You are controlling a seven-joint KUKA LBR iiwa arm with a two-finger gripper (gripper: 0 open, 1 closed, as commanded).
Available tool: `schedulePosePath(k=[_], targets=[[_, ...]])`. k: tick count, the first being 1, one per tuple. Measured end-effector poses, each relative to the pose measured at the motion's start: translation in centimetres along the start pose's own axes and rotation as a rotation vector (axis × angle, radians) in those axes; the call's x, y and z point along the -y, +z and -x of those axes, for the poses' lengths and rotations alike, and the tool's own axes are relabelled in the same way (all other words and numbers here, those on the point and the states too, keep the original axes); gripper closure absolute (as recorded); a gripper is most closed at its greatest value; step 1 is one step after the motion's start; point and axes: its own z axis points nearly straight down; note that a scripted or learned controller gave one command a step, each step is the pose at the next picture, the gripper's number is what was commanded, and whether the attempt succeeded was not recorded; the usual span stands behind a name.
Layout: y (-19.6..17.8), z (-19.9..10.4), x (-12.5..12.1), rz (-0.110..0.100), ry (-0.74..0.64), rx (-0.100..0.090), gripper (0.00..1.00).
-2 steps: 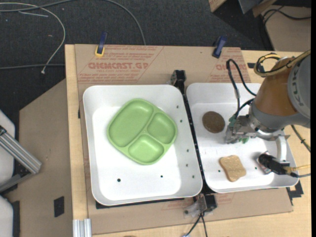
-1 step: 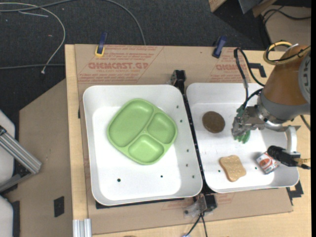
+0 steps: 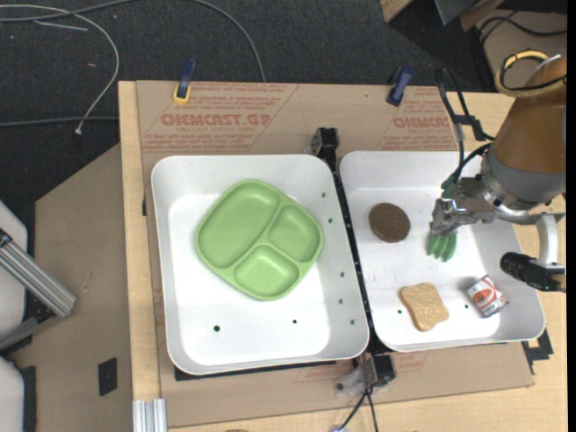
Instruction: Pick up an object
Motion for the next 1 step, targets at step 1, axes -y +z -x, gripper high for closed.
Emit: schedulePosePath(k=[1], targets=[[-4.47, -0.37, 0.13, 0.003, 0.000, 0.000, 1.00]])
